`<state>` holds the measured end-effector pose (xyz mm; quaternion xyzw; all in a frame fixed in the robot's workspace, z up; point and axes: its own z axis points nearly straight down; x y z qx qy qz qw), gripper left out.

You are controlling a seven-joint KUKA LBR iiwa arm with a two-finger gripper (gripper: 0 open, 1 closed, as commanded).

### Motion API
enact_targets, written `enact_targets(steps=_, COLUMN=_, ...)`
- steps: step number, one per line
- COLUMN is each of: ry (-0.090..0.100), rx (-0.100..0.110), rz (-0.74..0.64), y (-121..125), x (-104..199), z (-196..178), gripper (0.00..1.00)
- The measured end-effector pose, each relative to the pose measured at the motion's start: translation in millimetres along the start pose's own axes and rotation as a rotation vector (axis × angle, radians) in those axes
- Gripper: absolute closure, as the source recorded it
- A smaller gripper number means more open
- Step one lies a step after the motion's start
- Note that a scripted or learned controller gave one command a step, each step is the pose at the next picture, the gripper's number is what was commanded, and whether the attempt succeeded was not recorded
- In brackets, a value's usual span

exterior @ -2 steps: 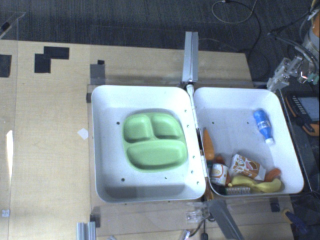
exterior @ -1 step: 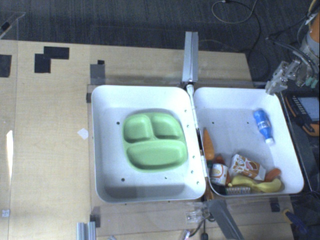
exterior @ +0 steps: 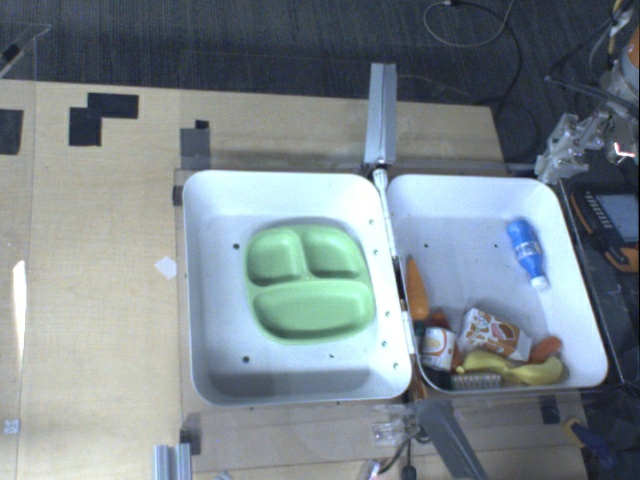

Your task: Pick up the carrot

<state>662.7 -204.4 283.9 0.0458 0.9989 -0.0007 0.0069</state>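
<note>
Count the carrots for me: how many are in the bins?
1. The carrot lies along the left wall of the right bin, above the clutter at the front. More could be hidden in that pile.

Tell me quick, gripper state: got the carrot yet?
Gripper: cannot be told, up beyond the right bin's far corner. Carrot lies in that bin.

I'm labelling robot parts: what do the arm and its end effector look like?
The end effector looks pale silver-grey, small and angular, with bright glints. The arm behind it is grey and blurred, with thin cables seemingly alongside. No markings are legible.
</note>
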Motion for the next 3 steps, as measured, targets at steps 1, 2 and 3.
enact_targets(steps=1, ry=0.003, rx=-0.002, rz=0.044, y=83.4, x=3.2, z=14.2, gripper=1.0)
enact_targets(steps=2, ry=0.003, rx=-0.004, rz=-0.372, y=130.3, x=22.2, z=63.2, gripper=1.0)
enact_targets(steps=3, ry=0.004, rx=-0.003, rz=-0.456, y=82.9, x=38.4, z=171.5, gripper=1.0)
